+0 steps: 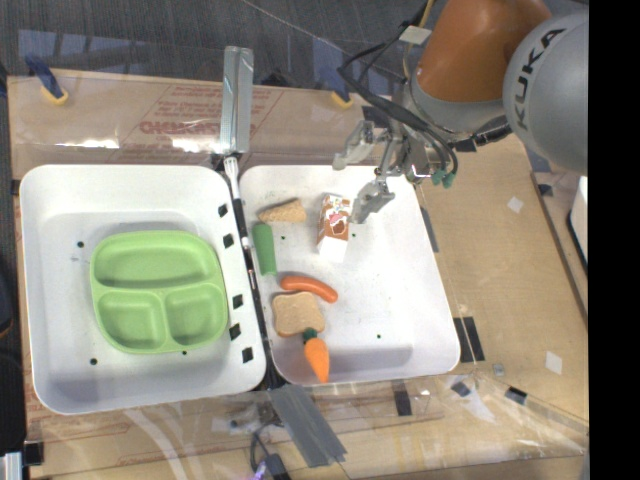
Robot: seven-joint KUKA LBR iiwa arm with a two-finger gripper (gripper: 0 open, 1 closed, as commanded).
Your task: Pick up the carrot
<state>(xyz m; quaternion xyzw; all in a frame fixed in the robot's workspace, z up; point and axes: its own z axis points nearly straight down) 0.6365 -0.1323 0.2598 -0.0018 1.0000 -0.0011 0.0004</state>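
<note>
Camera view records the grey two-finger gripper [372,183] hanging over the far part of the right-hand shallow white bin [425,298], beside a small upright carton with red and white print [334,223]; whether its jaws stand wide or narrow cannot be told here. The small orange toy carrot with a green top [316,358] lies at the near edge of that bin, just beside a tan bread slice [298,314] and near an orange-red sausage [309,287]. Judgement: the approach calls for travel toward the near wall, a descent centred on the carrot's orange body, and jaws set across its narrow width, clear of bread and bin wall.
</note>
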